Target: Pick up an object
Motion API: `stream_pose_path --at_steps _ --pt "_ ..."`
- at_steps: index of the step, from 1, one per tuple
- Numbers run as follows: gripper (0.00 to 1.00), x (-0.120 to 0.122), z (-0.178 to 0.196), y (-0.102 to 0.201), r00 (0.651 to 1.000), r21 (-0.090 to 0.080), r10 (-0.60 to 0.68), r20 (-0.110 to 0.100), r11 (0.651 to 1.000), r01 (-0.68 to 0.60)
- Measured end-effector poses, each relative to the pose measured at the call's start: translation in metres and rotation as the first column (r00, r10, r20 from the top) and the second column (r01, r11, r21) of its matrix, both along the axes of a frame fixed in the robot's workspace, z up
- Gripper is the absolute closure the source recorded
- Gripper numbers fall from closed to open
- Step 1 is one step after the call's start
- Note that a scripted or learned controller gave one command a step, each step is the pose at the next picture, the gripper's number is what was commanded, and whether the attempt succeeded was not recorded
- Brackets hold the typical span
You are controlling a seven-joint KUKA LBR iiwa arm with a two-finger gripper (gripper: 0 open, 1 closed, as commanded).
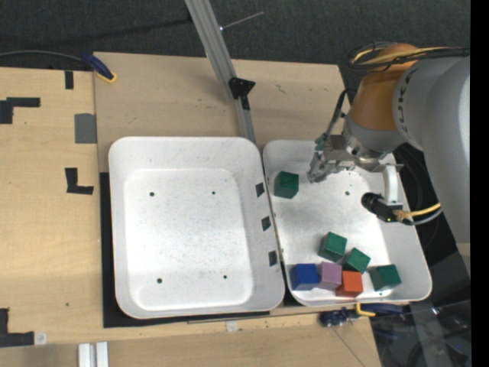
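The right bin (405, 239) holds several small cubes. One green cube (286, 184) sits alone near its upper left corner. A cluster lies at the front: a green cube (334, 245), another green cube (357, 261), a blue cube (306, 275), a purple cube (331, 274), an orange cube (351, 282) and a green cube (384, 276). My gripper (321, 168) hangs over the bin's upper part, just right of the lone green cube, with nothing visible between its fingers.
The left bin (122, 205) lies beside the right one, with small black clips along the shared edge. A slanted metal pole (218, 44) crosses the bench behind the bins. The grey arm (428, 105) fills the upper right.
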State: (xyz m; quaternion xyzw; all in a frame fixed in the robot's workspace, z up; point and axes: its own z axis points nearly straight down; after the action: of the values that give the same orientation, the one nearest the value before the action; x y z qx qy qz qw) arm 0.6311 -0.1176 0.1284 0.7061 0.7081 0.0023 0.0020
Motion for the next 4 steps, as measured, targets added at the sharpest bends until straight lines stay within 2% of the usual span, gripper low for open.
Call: stream_pose_path --at_steps 1,2,3,4 --pt "1.0 0.005 0.043 0.001 1.0 -0.001 -0.001 -0.003 1.0 0.001" --pt "1.0 0.005 0.107 0.002 1.0 -0.002 -0.001 0.0 1.0 0.001" --pt "1.0 0.005 0.104 0.002 1.0 -0.002 -0.002 -0.007 1.0 0.002" --pt "1.0 -0.018 0.093 0.05 1.0 0.001 0.002 -0.009 1.0 -0.002"
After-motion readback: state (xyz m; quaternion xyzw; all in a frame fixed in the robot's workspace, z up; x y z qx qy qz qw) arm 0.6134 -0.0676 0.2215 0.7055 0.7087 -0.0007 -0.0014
